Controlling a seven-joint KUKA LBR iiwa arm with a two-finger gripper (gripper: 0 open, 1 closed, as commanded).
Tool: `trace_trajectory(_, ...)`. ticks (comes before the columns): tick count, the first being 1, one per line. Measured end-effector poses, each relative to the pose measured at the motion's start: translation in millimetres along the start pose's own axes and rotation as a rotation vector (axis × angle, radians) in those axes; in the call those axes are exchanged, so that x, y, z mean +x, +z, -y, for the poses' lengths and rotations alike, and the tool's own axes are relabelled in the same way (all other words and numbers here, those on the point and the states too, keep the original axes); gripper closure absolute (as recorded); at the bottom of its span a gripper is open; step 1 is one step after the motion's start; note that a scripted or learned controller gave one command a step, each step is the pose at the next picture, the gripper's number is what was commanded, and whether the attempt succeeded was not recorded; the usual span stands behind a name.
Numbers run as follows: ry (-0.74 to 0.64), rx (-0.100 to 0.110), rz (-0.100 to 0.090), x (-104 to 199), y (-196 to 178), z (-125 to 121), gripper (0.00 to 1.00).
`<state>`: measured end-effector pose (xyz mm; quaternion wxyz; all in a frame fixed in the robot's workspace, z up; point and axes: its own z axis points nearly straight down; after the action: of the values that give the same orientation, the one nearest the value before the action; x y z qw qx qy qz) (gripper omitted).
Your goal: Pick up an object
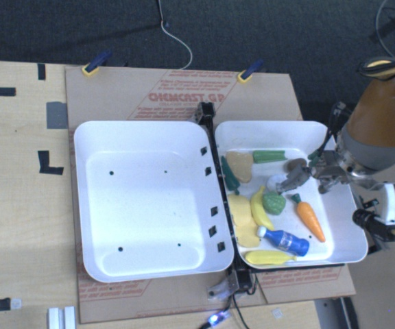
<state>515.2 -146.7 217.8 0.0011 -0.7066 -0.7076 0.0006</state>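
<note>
The right white bin (334,139) holds a pile of toy items. An orange carrot (310,221) lies at its right. A blue bottle (288,242) and a yellow banana-like piece (269,257) lie along the front wall. Another yellow piece (260,210), a green lump (274,203), a beige piece (239,165) and a green stick (269,156) fill the middle and back. My gripper (288,178) reaches in from the right, low over the middle of the pile, just above the green lump and beside a small pale object (273,183).
The left white bin (88,184) stands against the right one, joined by a black divider (212,184). Both rest on a cardboard sheet (177,91) held by clamps at the back. The arm's grey body (376,136) hangs over the right bin's right wall.
</note>
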Motion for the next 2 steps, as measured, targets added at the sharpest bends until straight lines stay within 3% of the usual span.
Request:
trace_trajectory(1, -0.001, -0.006, 0.001, 10, 121, -20, 0.00)
trace_trajectory(2, -0.004, -0.003, 0.004, 26, 133, -83, 0.00)
